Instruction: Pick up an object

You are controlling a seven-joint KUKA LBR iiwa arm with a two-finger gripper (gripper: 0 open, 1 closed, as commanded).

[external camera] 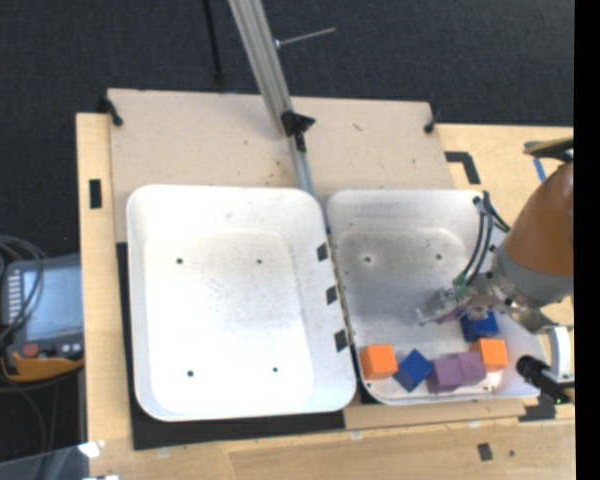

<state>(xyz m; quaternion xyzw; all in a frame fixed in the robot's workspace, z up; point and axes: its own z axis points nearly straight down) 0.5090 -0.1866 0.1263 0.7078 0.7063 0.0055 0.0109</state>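
Arm low over the right bin [400, 218], near its right side. Gripper [442, 308] sits just above the bin floor; its state cannot be told from here. Blocks clustered along the bin's near edge: orange block [380, 360], blue block [414, 369], purple block [456, 371], second orange block [493, 352], second blue block [479, 325] just beside the gripper. Left bin [230, 298] alongside.

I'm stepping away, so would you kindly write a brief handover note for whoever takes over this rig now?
Gripper: low in the right bin, beside a blue block; grip state unclear.
Objects: orange block, blue cube, purple block and another orange block lie along the bin's near edge.
Done: nothing visibly lifted.
Left: grasp one object and raise it.
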